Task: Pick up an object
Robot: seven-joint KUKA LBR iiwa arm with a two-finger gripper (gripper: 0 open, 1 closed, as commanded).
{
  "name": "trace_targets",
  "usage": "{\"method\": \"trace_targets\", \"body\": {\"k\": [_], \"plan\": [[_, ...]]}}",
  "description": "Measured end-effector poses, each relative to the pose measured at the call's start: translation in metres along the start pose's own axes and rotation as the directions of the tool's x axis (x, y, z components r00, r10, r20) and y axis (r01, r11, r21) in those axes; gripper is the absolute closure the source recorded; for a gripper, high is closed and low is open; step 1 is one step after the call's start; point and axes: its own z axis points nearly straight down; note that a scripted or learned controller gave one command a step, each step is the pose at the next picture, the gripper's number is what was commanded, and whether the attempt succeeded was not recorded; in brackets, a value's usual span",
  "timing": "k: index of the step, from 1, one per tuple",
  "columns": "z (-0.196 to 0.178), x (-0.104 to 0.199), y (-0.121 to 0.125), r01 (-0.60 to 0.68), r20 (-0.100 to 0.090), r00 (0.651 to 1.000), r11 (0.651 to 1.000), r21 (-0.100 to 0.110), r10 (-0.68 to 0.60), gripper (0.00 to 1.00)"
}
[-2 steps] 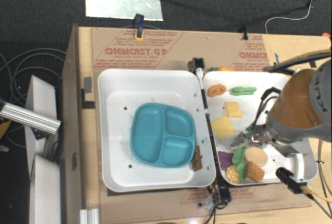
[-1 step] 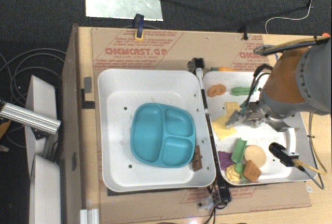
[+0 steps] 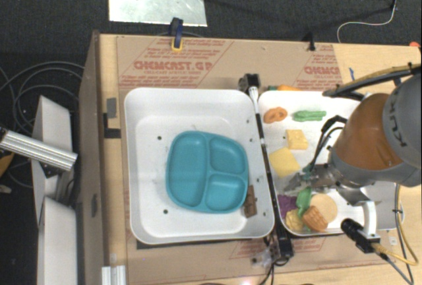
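1. Reaching in from the right, the arm (image 3: 376, 138) is seen bent low over the right bin (image 3: 343, 104), and the task is judged to be at the approach stage: nothing is shown lifted clear yet.
2. The candidates are all found in that right bin: an orange piece (image 3: 275, 115) and a green piece (image 3: 308, 115) near the far wall, a small yellow block (image 3: 297, 139) and a larger yellow block (image 3: 283, 161) towards the middle, and a purple item (image 3: 287, 202), a green leafy item (image 3: 304, 198), a round beige item (image 3: 324, 206) and a ridged orange item (image 3: 314, 218) crowded at the near end.
3. The left bin (image 3: 148, 112) is occupied by a teal divided plate (image 3: 208, 171) and is left untouched.
4. The end effector (image 3: 308, 178) is spotted just above the crowded near-end pile, close to the green leafy item; whether it is spread or pressed together cannot be told, as it is masked by dark hardware and cables.
5. No object is seen pinched, so the grasp and the lift are judged as left to do.
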Motion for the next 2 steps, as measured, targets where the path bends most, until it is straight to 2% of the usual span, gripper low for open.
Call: {"method": "trace_targets", "body": {"k": [1,2], "plan": [[-0.011,-0.002,0.005,0.001,0.005,1.000,1.000,-0.010,-0.001,1.00],[-0.107,0.040,0.072,0.011,0.003,1.000,1.000,-0.021,-0.011,1.00]]}}
